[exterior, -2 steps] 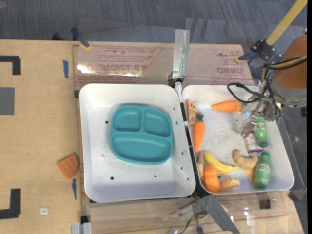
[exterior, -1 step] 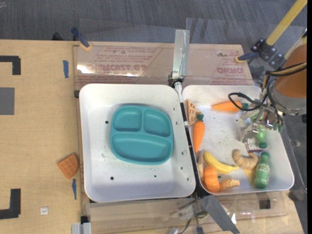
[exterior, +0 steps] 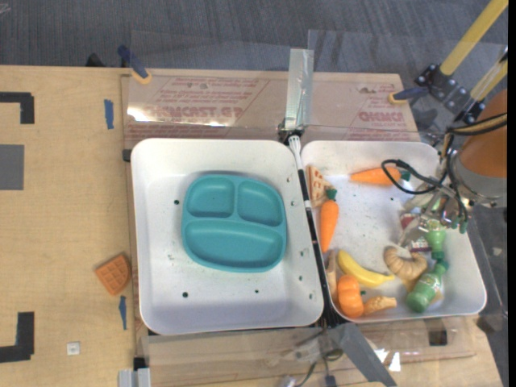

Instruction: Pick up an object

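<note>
Nearest the lens, low in the right bin (exterior: 472,301), sits a heap of toy food: a small orange pumpkin (exterior: 349,293) with a yellow banana (exterior: 363,270) just above it, a tan croissant (exterior: 405,264) to the banana's right, and a green bottle-shaped piece (exterior: 425,290) beyond the croissant toward the bin's right wall. Taking the banana as the landmark, a long carrot (exterior: 328,220) lies up and to its left along the divider, a second carrot (exterior: 372,176) lies well above it near the bin's far wall, and the gripper (exterior: 431,216) hangs above and to its right, low over the clutter beside the croissant. Everything pickable is crowded into this bin, probably because it is the source, while the left bin (exterior: 153,176) bears a teal divided plate (exterior: 235,222) and looks like the receiving side. A waffle piece (exterior: 113,273) lies out on the bench, far left of the banana. Cables and small toys mask the gripper's tip, so whether it is apart or closed cannot be told, and nothing can be seen held. Judging by its place, the croissant or green piece is the likely target.
</note>
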Motion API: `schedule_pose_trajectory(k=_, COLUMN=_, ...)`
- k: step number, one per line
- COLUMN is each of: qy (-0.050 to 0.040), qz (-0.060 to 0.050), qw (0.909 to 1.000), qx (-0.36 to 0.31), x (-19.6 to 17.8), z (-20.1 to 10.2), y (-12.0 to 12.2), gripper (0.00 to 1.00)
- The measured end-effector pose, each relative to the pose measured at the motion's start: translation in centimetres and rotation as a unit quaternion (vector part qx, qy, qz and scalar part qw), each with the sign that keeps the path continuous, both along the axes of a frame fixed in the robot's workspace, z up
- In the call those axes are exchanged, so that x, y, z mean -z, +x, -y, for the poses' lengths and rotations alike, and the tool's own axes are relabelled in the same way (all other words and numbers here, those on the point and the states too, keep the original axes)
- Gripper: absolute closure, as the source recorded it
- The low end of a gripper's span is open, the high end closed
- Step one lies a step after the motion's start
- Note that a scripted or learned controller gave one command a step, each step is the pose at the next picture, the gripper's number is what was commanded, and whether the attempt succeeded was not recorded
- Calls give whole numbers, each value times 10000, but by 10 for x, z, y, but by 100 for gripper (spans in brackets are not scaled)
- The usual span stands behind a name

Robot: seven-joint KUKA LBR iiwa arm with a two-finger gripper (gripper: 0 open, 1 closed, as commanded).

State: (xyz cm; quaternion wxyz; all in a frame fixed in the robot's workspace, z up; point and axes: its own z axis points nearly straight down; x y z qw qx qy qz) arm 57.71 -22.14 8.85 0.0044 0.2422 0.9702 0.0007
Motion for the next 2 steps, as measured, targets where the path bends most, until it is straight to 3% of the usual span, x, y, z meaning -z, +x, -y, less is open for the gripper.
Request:
schedule_pose_trajectory(k=1, qy=-9, qz=3, qw=9998, qx=-214, x=0, z=1, y=-13, gripper=0)
schedule_pose_trajectory(k=2, qy=-21, qz=5, qw=9983, qx=-583, x=-1, z=-17, y=-15, gripper=0)
